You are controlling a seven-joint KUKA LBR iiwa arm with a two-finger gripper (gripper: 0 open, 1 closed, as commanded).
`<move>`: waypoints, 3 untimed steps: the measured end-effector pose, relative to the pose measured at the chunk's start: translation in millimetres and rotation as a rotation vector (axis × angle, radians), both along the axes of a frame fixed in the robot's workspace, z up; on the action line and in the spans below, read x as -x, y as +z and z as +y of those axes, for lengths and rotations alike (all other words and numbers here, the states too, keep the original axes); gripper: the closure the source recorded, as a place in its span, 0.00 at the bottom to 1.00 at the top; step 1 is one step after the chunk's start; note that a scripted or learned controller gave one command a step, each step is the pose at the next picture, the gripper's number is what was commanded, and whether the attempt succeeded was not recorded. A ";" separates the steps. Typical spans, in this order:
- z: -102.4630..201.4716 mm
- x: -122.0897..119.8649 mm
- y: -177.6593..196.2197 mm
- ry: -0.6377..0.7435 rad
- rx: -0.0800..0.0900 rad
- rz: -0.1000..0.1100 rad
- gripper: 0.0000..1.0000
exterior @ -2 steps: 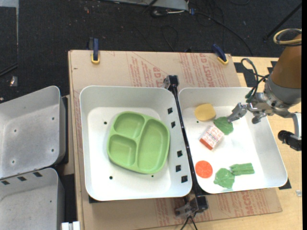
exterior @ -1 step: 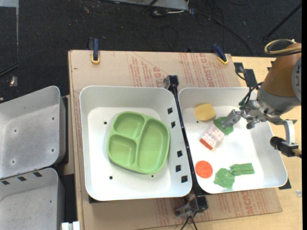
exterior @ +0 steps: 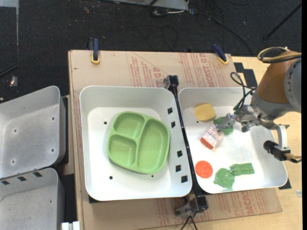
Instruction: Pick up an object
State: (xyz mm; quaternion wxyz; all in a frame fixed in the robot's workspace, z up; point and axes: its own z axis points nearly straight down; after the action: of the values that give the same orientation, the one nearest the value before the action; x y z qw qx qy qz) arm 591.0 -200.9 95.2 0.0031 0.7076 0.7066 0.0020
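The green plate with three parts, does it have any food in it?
Empty. The green plate lies flat in the left bin, and all three of its sections show bare green with nothing in them.

The grey arm with its orange band (exterior: pixel 280 83) runs out of the picture at the right edge, so its upper part is cut off. Its hand (exterior: pixel 236 120) is small and cluttered with cables — whether its tips are apart or together cannot be told. A small dark-green object (exterior: pixel 223 124) sits right at the hand, partly covered by it; its shape is unclear. The small red-and-white packet (exterior: pixel 211 138) carries print too small to read. At the left edge, two grey-white metal trays (exterior: pixel 29 128) are cropped.
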 end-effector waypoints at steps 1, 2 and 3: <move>-0.3 -1.4 12.2 0.002 0.003 -0.005 1.00; 4.7 -8.7 58.3 0.005 0.000 0.002 1.00; 4.5 -10.3 112.2 0.005 0.001 0.001 1.00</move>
State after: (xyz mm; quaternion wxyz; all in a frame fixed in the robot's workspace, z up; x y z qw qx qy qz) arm 601.4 -196.4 207.4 0.0031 0.7060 0.7082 0.0015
